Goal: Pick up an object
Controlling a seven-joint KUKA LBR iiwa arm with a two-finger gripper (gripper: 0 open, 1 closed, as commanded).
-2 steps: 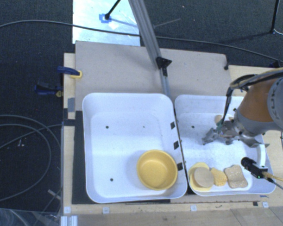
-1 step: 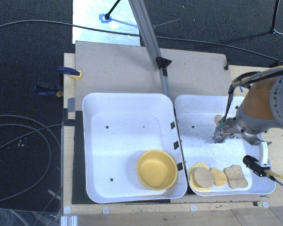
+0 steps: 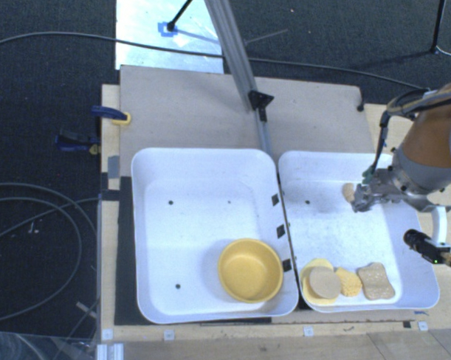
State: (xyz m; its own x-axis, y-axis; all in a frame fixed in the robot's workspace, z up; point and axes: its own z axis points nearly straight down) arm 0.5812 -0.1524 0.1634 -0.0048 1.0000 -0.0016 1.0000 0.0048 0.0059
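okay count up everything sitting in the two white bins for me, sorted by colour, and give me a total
Yellow: 3 — bowl in the left bin, a disc and a ridged round piece in the right bin
Beige or tan: 3 — round disc, flat lobed piece, small piece beside the gripper
Total: 6

The desk [image 3: 213, 109] carries two white bins [image 3: 204, 167] side by side. Blue clamps [image 3: 87, 130] grip its left edge. Black cables [image 3: 32, 220] lie on the dark floor [image 3: 45, 58].
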